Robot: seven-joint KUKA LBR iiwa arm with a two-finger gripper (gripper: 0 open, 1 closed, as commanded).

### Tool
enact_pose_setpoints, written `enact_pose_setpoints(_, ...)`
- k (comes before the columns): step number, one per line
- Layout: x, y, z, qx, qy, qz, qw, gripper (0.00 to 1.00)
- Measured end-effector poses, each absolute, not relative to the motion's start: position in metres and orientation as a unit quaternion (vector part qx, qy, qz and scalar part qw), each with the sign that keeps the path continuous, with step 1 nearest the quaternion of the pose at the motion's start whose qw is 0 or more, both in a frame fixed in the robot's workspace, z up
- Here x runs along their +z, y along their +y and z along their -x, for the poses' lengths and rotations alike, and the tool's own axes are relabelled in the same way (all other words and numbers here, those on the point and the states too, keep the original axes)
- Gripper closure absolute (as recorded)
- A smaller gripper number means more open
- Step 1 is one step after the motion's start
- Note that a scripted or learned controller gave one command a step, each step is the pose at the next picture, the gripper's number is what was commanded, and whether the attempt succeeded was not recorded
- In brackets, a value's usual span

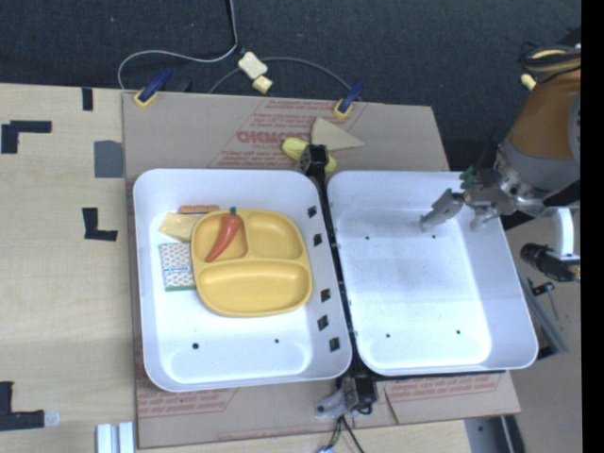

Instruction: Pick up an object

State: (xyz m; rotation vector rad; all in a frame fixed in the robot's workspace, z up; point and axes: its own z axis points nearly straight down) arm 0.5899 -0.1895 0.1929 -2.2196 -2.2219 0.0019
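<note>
A yellow divided plate point(253, 264) lies in the left bin point(236, 357), with a red chilli pepper point(223, 236) in its upper left compartment. A pale yellow wedge point(176, 225) and a thin orange stick point(196, 209) lie at the plate's upper left edge. A small patterned card point(176, 265) lies to the plate's left. My gripper point(462, 210) hangs over the upper right part of the right bin point(429, 343), far from all these objects. Its fingers point(439, 213) stand apart with nothing between them.
A black divider with clips point(328, 281) runs between the two bins. Both bins rest on a cardboard sheet point(255, 135) with clamps at its far edge. A yellow object point(296, 146) and cables lie beyond the bins.
</note>
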Motion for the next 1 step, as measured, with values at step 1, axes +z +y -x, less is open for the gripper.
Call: enact_pose_setpoints(1, 0.0896, -0.1037, -0.552, 0.0024, -0.709, 0.705, 0.007, 0.0)
